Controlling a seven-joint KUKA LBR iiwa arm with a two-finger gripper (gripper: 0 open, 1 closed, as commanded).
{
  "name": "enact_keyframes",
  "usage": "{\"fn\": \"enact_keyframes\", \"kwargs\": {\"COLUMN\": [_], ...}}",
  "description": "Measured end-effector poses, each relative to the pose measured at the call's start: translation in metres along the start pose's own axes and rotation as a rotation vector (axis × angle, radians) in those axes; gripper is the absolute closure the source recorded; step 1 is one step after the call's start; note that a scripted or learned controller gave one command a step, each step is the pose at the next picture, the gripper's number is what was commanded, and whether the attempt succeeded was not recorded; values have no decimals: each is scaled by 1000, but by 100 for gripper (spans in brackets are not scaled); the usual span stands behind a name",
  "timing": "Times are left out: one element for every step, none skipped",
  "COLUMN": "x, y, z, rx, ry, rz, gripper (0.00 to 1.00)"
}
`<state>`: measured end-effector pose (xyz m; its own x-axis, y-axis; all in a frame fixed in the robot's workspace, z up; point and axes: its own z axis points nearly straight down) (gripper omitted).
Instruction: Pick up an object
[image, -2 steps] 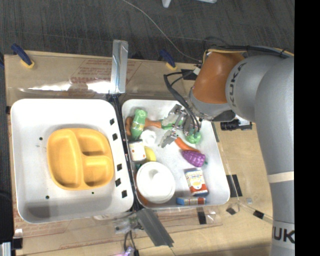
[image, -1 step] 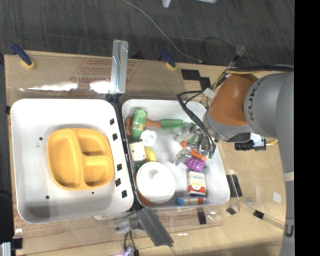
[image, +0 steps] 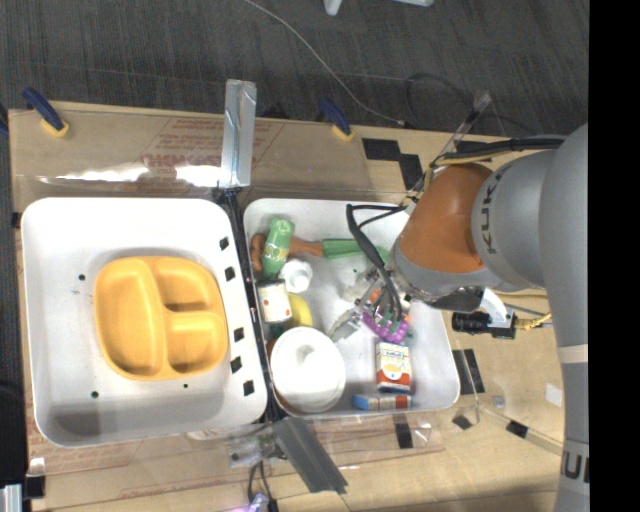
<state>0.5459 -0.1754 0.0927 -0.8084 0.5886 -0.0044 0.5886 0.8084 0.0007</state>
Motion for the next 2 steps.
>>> {"fn": "enact_keyframes", "kwargs": {"x": [-1,-18], "y": [2,-10], "z": [-11,-57], "rx": [-1,1], "ry": [-1,2], "rz": [-8,195], "gripper": [100,100]}}
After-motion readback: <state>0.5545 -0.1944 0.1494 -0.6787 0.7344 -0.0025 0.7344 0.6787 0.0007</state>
